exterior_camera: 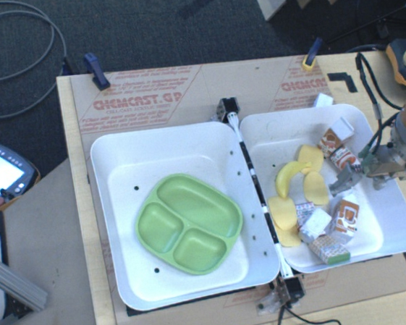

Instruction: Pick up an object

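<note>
The left bin (pixel 115 226) holds a green divided plate (pixel 188 223); the right bin (pixel 393 235) holds yellow chips and snack packets (pixel 346 216). The gripper (pixel 350 175) hangs low among them, apparently in the reaching stage; its fingers' spread I cannot tell. Next it must close squarely on one packet.

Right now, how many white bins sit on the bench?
2: the left bin holds a green divided plate; the right bin holds the cluttered yellow pieces and packets.
</note>
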Controlling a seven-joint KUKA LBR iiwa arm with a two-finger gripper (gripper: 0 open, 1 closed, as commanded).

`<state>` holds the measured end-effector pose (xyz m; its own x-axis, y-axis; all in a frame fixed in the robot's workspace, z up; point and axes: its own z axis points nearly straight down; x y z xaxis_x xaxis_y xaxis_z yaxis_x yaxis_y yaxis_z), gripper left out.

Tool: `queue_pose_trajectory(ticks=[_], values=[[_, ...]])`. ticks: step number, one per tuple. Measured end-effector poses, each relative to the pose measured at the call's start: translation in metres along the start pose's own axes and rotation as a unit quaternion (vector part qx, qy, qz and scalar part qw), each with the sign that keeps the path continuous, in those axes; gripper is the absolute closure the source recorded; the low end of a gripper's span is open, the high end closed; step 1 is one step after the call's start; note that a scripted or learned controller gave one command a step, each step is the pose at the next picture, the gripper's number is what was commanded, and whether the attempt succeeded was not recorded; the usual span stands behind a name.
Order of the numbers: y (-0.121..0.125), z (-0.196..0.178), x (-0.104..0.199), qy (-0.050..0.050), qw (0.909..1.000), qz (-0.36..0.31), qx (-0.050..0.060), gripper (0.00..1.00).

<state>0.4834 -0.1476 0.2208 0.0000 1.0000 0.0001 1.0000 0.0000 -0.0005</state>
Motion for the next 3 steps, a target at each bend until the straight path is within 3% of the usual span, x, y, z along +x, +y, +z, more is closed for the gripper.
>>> queue_pose_trajectory(ticks=[1, 2, 3], values=[[0.038, 0.129, 0.044, 0.001, 1.0000, -0.001, -0.003, 0.00], [0.095, 0.136, 0.054, 0.000, 1.0000, 0.000, -0.001, 0.00], [0.096, 0.126, 0.054, 0.000, 1.0000, 0.000, -0.001, 1.00]])
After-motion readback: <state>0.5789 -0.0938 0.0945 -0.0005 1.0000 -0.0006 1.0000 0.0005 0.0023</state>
